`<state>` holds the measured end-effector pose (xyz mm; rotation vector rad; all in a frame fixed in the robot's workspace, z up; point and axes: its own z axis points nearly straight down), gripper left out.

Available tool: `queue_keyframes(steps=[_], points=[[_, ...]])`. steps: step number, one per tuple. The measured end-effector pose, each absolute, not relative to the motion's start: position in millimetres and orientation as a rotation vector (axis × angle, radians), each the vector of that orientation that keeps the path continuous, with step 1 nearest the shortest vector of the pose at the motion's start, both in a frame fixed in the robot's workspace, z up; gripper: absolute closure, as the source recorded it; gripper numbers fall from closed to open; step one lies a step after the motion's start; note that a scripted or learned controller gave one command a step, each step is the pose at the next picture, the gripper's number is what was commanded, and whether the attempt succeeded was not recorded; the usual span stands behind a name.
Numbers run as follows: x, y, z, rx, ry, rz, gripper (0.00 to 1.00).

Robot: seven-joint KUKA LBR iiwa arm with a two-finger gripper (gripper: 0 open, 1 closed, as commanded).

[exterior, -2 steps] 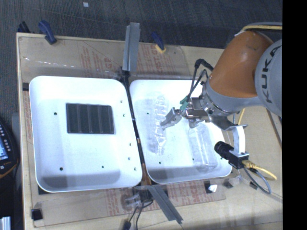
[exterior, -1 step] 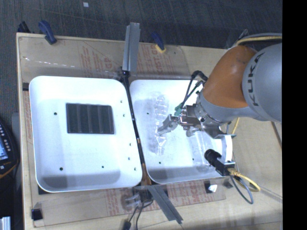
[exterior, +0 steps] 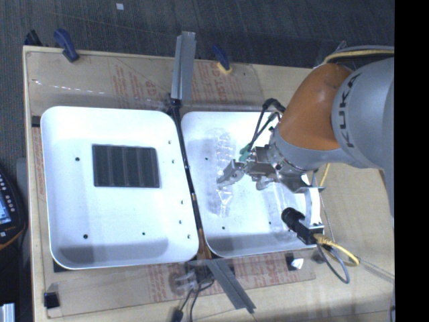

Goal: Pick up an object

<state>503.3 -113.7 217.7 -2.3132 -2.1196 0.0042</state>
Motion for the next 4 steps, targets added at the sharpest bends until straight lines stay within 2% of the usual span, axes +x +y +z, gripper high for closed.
queue_keyframes(steps=[1, 2, 3, 4], points=[[520.8, -129, 160, -2.287, -2.147, 0.006, 0.0], [540.2, -117, 93, -2.135, -2.32, 0.009, 0.0], [541.1, -112, 103, -2.119, -2.327, 0.003, 1.0], [586.9, -60, 192, -2.145, -2.291, 0.002, 1.0]])
